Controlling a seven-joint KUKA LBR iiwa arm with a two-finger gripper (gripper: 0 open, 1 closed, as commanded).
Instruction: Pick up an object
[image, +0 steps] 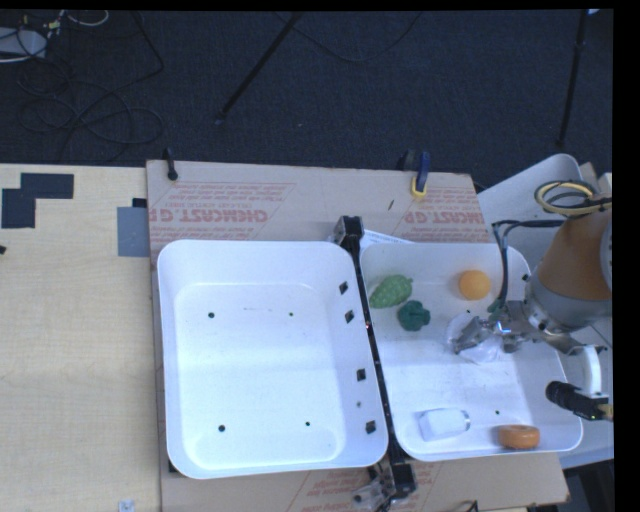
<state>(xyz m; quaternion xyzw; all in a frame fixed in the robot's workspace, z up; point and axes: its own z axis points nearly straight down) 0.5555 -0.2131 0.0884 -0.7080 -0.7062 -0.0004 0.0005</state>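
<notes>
My gripper (478, 335) reaches in from the right and sits low over the middle of the right bin (400, 440). An orange ball (474, 285) lies just behind it, toward the bin's far wall. To the gripper's left rest a dark green lumpy object (413, 316) and a light green leaf-shaped object (390, 291). Near the front wall lie a white flat object (443, 423) and an orange-brown oval object (518, 436). Nothing is clearly seen in the gripper's grasp.
The left bin (170, 300) stands beside the right one, with a black divider strip (362, 340) between them. Both rest on a cardboard sheet (250, 205). Cables and the arm's body (575, 270) crowd the right edge.
</notes>
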